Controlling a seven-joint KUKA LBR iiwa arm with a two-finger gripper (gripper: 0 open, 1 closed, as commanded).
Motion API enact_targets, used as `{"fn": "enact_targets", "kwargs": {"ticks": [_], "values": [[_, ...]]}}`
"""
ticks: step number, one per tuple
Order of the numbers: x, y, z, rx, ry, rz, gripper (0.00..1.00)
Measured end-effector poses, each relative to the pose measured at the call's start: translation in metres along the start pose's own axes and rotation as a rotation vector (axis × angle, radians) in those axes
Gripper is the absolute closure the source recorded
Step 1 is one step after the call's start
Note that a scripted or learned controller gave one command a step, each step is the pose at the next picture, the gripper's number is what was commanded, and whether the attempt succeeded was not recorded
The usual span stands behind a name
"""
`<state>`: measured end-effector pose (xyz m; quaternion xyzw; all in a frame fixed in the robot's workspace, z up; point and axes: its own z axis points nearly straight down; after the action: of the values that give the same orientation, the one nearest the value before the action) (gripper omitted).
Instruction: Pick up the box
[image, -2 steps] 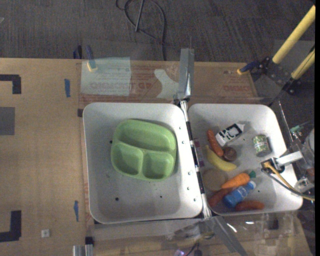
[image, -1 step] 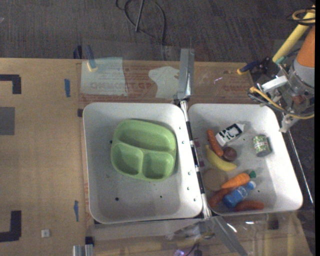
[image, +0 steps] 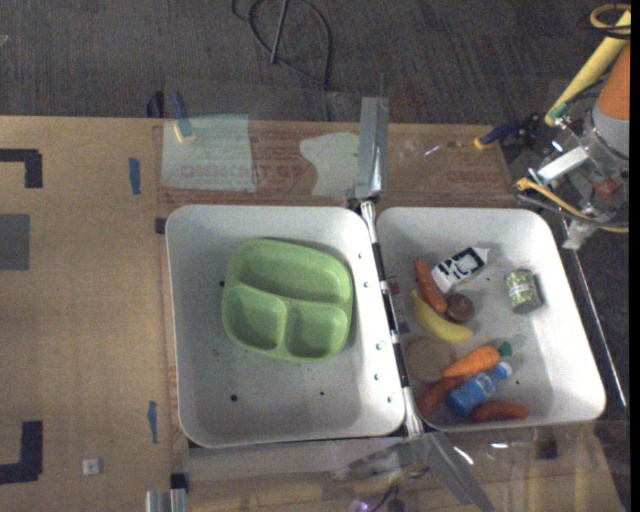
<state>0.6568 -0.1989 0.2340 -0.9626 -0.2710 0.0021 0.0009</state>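
The box (image: 461, 264) is a small black-and-white carton lying in the upper middle of the right bin (image: 572, 330). Close to it are an orange carrot (image: 430, 286), a yellow banana (image: 440, 320) and a dark round fruit (image: 459, 307). The arm's wrist and gripper (image: 590, 190) sit at the right edge, above the right bin's far corner and well apart from the box. Cables and the wrist body cover the fingertips.
The left bin (image: 200, 400) holds a green divided plate (image: 288, 298). Also in the right bin are a small green can (image: 521, 289), a second carrot (image: 471, 361), a blue bottle (image: 476, 389), a potato (image: 428, 357) and red-orange pieces (image: 498, 410). A metal divider (image: 371, 150) stands behind the bins.
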Motion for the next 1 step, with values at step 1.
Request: {"fn": "enact_targets", "kwargs": {"ticks": [1], "values": [[0.0034,-0.0148,-0.0707,-0.001,0.0,-0.198,0.0]]}}
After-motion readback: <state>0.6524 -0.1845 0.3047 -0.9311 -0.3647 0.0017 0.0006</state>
